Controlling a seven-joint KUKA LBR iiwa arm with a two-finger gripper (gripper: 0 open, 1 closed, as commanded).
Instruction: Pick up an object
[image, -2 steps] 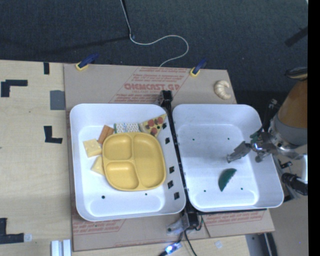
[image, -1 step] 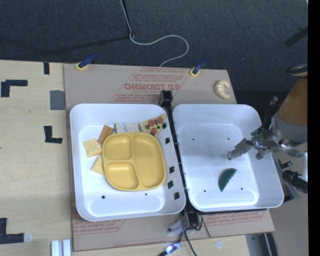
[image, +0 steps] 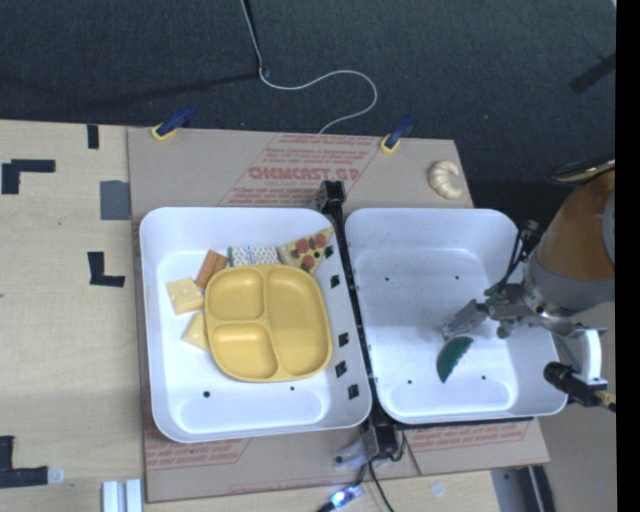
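A small dark green object (image: 453, 357) lies on the floor of the right bin (image: 400, 300), toward its front right. My gripper (image: 470, 322) hangs low over that bin just above and slightly right of the green object, with grey fingers pointing left and down. The arm, with its orange band (image: 583, 235), comes in from the right. Nothing shows between the fingers.
The left bin (image: 170, 390) holds a yellow divided plate (image: 268, 322) with several small food-like pieces around its back and left sides. A beige lump (image: 447, 178) sits on the cardboard behind the right bin. A white cable (image: 320, 85) runs behind.
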